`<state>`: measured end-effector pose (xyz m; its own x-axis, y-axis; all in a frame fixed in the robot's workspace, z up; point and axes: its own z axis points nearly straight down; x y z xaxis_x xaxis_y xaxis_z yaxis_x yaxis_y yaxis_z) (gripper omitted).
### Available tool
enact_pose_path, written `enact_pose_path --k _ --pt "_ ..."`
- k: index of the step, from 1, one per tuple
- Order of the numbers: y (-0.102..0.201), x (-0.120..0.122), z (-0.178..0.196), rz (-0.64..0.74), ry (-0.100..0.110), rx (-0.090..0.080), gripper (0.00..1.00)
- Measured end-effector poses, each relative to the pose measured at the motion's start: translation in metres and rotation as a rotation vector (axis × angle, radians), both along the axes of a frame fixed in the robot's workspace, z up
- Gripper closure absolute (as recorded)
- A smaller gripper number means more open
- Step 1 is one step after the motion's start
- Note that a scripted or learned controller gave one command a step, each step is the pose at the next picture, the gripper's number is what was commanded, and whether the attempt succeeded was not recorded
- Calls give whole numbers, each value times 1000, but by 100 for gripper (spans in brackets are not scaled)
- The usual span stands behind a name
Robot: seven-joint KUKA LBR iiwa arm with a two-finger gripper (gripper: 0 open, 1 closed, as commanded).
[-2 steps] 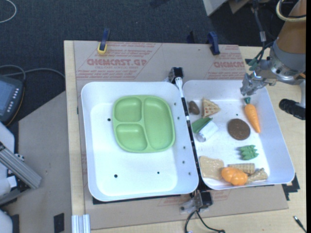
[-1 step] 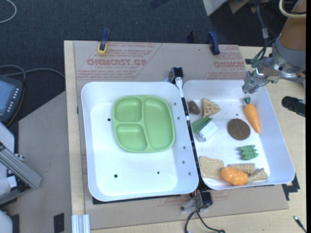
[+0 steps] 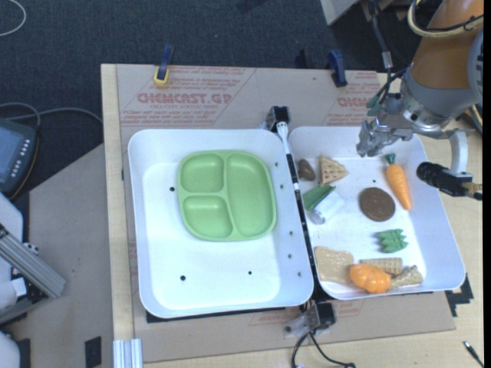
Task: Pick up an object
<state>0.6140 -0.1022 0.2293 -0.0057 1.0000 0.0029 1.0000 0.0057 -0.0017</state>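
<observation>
Camera view: gripper [image 3: 374, 146] poised over right bin [image 3: 445, 244], nothing lifted.

Fingers point down above the bin's far side, near the carrot [image 3: 398, 185]; nothing visible between them, spread too small to judge. Carrot, brown disc [image 3: 377, 204], green piece [image 3: 392, 241], wedge [image 3: 331, 170] all lie in the bin. Green plate [image 3: 227, 195] sits in left bin [image 3: 153, 228]. Descent, grasp and lift remain.

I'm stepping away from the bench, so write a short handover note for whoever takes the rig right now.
Claw: above the far end of the right bin, nothing seen between its fingers.
Right bin holds the toy food: carrot, brown disc, cracker wedge, green piece, orange piece and others.
Left bin holds the green divided plate.
Done: nothing picked.
Left: pick one object; the carrot lies nearest.
</observation>
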Motion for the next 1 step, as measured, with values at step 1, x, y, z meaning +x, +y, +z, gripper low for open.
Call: enact_pose_path --k 1 --pt "44 -16 2 -1 0 0 100"
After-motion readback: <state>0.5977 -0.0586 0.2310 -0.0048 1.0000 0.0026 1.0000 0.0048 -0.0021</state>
